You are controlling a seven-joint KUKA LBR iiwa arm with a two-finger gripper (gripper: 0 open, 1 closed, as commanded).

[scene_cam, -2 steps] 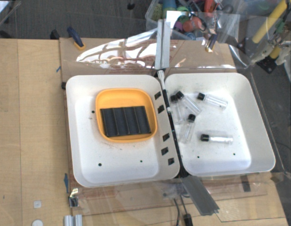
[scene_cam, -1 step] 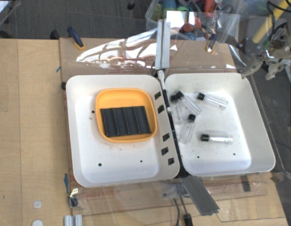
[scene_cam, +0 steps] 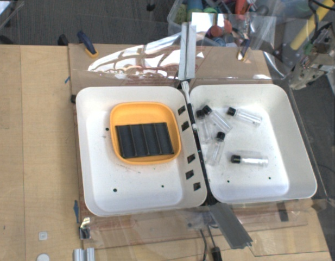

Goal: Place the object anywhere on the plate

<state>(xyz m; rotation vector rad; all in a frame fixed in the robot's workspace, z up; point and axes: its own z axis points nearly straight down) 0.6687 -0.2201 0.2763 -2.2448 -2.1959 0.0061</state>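
An orange plate (scene_cam: 119, 115) sits in the left white bin (scene_cam: 96, 184), and a black ribbed block (scene_cam: 144, 140) lies across its middle. In the right white bin (scene_cam: 281, 173) lie several clear plastic tubes with black caps: one (scene_cam: 244, 116) near the top, one (scene_cam: 248, 160) lower down, and others (scene_cam: 215, 128) clustered by the divider.
A row of black clips (scene_cam: 190, 145) runs down the divider between the bins. A clear tub of colourful toys (scene_cam: 227, 4) stands behind the bins. A metal bar (scene_cam: 187, 50) rises at the back centre. Wooden bench surface lies to the left.
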